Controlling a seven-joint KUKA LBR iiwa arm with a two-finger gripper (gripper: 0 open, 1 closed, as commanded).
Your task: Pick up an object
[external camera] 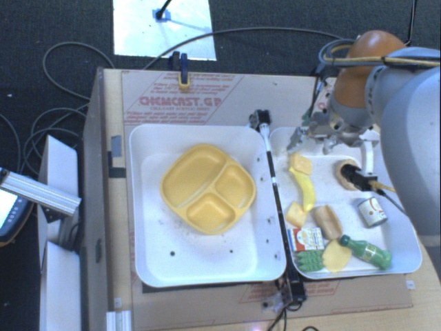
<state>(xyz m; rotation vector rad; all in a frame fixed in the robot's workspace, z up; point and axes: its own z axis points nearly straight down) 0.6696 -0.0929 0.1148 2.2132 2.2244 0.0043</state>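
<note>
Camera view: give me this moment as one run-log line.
gripper: over right bin's far end | held: nothing visible | nearest: cheese wedge, banana | yellow tray: left bin

yellow tray, white bins, green bottle, yellow banana

Even, fairly bright light falls from above, and shadows are soft and short. The white bins are nearly washed out, with little surface detail. A pale sheet on the dark floor at the far side glares blue-white. The whole picture is slightly soft and grainy; the arm at right is blurred.
</note>
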